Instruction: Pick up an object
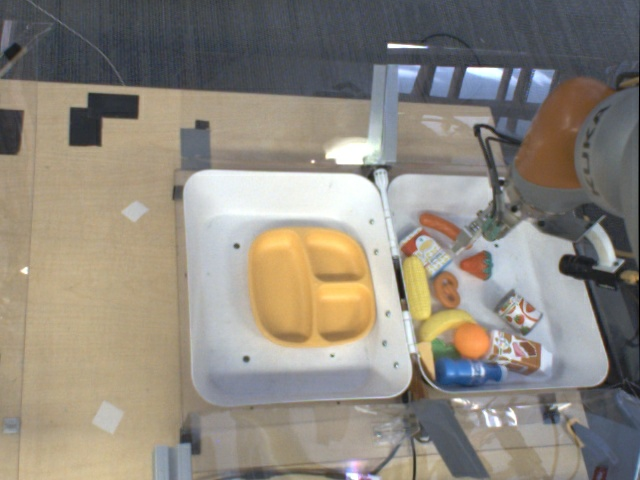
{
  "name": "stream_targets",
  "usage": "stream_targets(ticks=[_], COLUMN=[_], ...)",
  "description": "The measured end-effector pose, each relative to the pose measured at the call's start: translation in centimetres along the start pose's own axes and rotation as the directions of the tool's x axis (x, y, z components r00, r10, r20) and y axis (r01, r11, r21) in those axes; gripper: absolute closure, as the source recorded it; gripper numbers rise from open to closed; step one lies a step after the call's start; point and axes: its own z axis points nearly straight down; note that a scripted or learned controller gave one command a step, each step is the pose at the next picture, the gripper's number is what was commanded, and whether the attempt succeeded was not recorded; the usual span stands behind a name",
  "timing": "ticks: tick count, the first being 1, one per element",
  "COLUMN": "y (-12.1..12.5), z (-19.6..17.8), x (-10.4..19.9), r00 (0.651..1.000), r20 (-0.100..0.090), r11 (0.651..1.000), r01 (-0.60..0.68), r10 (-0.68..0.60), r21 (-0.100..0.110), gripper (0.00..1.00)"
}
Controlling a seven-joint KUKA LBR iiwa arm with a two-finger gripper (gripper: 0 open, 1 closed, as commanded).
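Note:
The right bin (560, 368) holds several toy foods: a red sausage (439, 226), a small white and blue carton (428, 255), a corn cob (415, 288), a strawberry (478, 264), a round red slice (447, 290), a banana (446, 323), an orange (472, 341), a blue bottle (467, 372) and two red and white cartons (519, 312) (518, 352). My gripper (478, 236) hangs low over the bin's back half, between the sausage and the strawberry, just above the strawberry. I see nothing held in it.
The left bin (215, 268) carries a yellow divided plate (310, 285). A metal post (385, 118) stands at the back between the bins. The grey and orange arm (560, 148) covers the right bin's back right corner.

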Motion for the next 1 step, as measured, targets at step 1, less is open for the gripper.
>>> stream_targets(ticks=[1], y=[3.34], z=[-8.53], x=[3.1], r00=[0.964], r20=[-0.008], r11=[0.964], r01=[-0.266], r10=[0.266], r21=[0.01], gripper=[1.0])
